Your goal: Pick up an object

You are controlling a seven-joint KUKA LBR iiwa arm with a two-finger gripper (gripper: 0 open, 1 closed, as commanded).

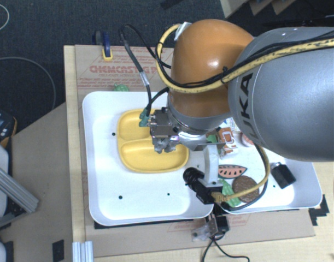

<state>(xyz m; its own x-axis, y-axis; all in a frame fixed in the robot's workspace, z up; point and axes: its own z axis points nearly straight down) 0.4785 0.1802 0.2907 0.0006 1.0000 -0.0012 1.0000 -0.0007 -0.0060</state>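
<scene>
So from the overhead camera the arm (254, 86) comes in from the right and pretty much covers the far right of the bench, orange band and all. The gripper (165, 141) is down over the left bin (101, 162), right on top of a yellow banana-shaped dish (136, 157) sitting in the far-middle of that bin. Honestly can't tell how the gripper is set or if it has hold of anything. Right bin (303, 192) has a watermelon slice (232, 172), a brown round thing (245, 185) and a black block (282, 174)
</scene>
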